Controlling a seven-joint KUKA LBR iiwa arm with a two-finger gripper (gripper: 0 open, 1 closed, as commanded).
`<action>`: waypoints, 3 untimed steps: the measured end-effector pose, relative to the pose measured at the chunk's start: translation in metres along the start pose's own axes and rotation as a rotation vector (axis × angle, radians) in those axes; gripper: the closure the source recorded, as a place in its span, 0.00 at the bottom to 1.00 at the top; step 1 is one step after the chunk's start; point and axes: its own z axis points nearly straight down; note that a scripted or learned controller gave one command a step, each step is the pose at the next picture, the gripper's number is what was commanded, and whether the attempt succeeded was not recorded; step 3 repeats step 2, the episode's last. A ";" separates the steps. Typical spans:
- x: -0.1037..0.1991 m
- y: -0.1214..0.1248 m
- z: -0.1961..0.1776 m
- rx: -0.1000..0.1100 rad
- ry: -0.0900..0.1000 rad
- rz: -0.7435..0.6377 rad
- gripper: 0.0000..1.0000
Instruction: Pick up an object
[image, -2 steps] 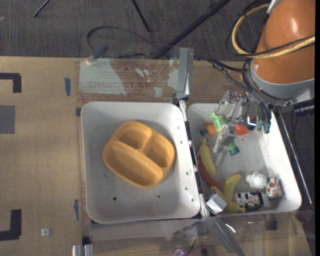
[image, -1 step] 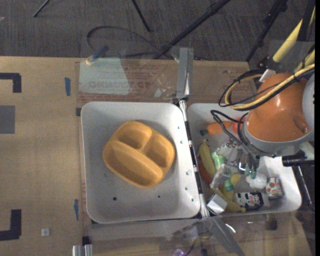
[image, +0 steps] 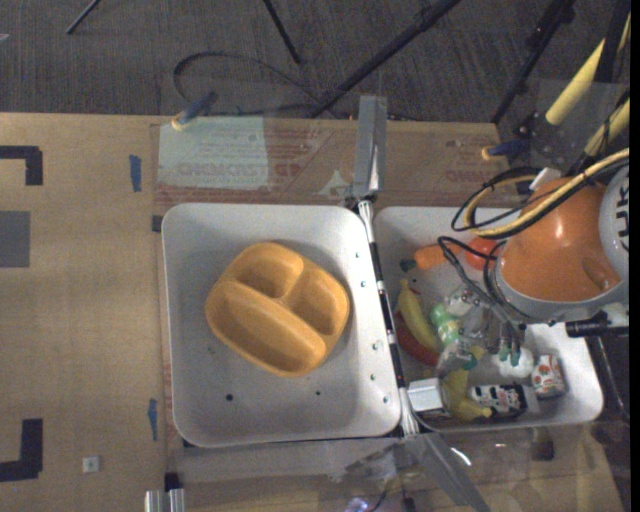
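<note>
Bottom edge, nearest cam: left bin (image: 200, 420) front rim. I log an orange divided tray (image: 278, 307) lying flat mid-bin, nothing else w/ it. Right bin (image: 590, 398) holds the clutter: banana (image: 414, 314), red piece under it, small cartons (image: 500, 398) lower right. Arm (image: 560, 250) is down over that pile; gripper (image: 478, 335) sits among items, finger state: can't tell. Step, my read: descend/grasp attempt. Next calls for closing on one item, then a straight lift.

You look down from one fixed camera above the bench (image: 80, 300), tilted at a slant, far enough back to take in the left bin (image: 190, 400) and right bin (image: 585, 400) whole, arm (image: 560, 250) entering from your right, dark floor along the top.
</note>
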 end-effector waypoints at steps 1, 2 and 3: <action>-0.002 0.001 -0.010 -0.004 -0.005 0.003 1.00; -0.077 0.059 -0.115 0.002 0.034 -0.143 1.00; -0.077 0.059 -0.115 0.002 0.034 -0.143 1.00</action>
